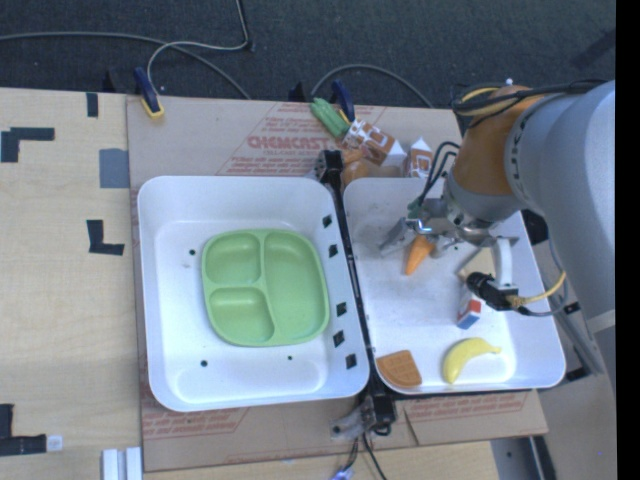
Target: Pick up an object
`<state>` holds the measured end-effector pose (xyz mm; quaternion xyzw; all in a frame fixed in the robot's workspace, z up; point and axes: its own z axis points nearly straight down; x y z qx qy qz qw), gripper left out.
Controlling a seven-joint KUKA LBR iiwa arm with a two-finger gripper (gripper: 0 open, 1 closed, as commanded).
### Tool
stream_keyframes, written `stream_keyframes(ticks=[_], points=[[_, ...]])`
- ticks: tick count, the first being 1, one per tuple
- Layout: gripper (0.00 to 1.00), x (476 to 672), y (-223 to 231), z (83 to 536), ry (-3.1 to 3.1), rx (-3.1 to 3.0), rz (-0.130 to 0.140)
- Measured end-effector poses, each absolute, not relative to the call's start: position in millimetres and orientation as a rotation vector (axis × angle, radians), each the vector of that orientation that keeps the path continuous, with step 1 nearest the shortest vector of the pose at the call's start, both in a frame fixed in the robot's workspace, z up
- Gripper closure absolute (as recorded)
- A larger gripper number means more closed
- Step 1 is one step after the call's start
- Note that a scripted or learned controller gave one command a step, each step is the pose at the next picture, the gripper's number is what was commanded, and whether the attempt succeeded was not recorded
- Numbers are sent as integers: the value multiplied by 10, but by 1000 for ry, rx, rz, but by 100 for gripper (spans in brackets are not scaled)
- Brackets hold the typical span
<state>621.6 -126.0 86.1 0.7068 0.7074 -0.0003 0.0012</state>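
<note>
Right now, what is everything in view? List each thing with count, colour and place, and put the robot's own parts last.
bins: 2, white, side by side on the bench
divided plate: 1, light green, in the left bin
carrot: 1, orange, upper part of the right bin, directly under the end effector
banana: 1, yellow, near front of the right bin
toast slice: 1, brown, front left corner of the right bin
small block: 1, red, white and blue, right bin above the banana
small cartons: a few, brown and white, behind the right bin
arm: 1, grey with orange band, reaching from the right
end effector: 1, over the carrot
</note>
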Motion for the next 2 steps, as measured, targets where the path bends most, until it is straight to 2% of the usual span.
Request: stream_keyframes(ticks=[1, 2], points=[[100, 6223, -1261, 965, 2219, 2216, 1], [100, 6170, -714, 1847, 2224, 2219, 1]])
